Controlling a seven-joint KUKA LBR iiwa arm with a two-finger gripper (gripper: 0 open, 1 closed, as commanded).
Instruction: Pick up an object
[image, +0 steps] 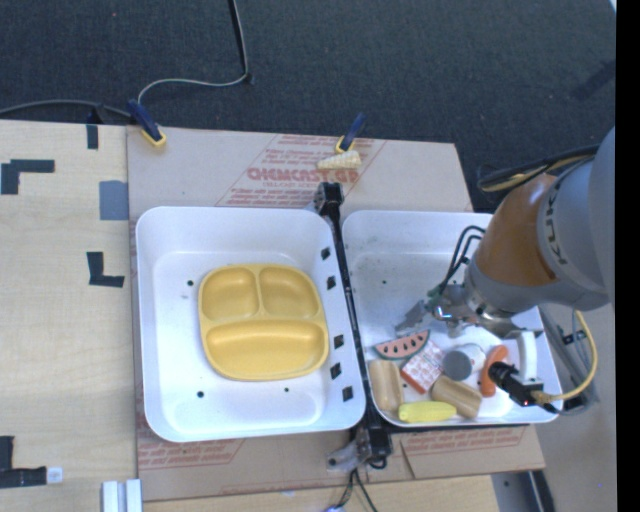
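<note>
Camera view has the arm (545, 240) reaching in from the right over the right bin (400, 240), wrist low above the cluster of toy food near the bin's front edge. Gripper (432, 312) sits approx. just above the watermelon slice (400, 347); can't tell whether the claw is open or closed, too small and dark at this angle. Nothing visibly lifted, so my read: task not done yet, we're at the approach/descent stage, grasp and lift both left to go.

Candidates, all in the right bin's front half: watermelon slice, red w/ green rind, flat wedge; red-and-white carton-like piece (421, 372) just beside it, boxy; yellow corn-like piece (427, 411) at the front wall, smooth, elongated; tan bread-like roll (384, 384) to its left, rounded; tan cylinder (455, 394) lying at a slant; grey round disc (461, 360); orange carrot-like piece (490, 372) near the wrist. All look like hard moulded plastic, glossy-ish, packed close, some touching.

Left bin (160, 300) holds a yellow divided plate (264, 322), three compartments, matte plastic, nothing in it. Both bins shallow, white, smooth-walled, clipped together in the middle, sitting on brown cardboard (290, 170) w/ red print.

Judgement: tight clutter means fingers may land on two items at once.
</note>
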